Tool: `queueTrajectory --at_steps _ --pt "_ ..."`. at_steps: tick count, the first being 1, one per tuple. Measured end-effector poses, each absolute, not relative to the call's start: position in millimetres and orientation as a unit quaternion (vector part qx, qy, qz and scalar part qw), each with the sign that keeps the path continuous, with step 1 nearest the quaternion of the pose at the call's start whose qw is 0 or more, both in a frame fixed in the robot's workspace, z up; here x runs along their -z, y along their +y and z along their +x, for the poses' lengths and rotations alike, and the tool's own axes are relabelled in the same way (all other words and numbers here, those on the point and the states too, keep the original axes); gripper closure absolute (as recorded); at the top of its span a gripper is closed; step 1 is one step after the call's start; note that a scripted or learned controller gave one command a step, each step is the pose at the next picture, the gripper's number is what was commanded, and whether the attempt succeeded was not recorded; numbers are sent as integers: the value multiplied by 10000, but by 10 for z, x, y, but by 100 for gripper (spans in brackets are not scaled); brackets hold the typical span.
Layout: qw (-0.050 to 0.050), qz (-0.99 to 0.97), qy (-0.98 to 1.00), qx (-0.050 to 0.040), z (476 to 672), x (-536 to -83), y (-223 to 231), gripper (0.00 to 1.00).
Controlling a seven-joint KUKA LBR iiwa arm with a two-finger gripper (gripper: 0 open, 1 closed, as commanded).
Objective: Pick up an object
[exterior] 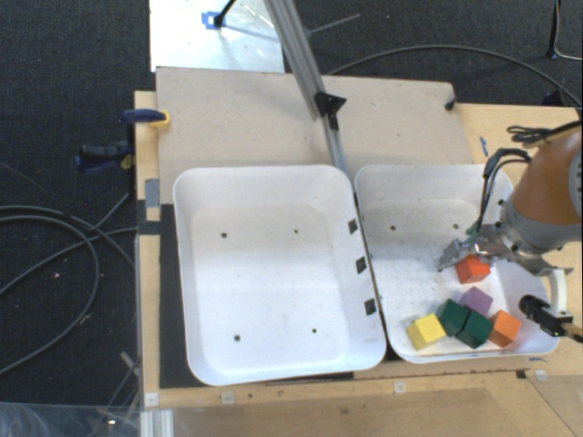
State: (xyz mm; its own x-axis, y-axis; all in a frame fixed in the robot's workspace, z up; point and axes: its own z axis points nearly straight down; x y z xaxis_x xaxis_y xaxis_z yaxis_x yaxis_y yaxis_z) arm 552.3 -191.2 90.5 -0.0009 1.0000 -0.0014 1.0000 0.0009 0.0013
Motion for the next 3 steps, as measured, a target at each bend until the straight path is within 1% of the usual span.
queueTrajectory --at_steps 1,2,3 --pt "18 7060 7082 -12 5538 -1014 -1911 100" --pt "14 7041 7101 -15 5239 -914 -1183 100" --pt "31 7030 7111 -41 5422 -1944 -577 100"
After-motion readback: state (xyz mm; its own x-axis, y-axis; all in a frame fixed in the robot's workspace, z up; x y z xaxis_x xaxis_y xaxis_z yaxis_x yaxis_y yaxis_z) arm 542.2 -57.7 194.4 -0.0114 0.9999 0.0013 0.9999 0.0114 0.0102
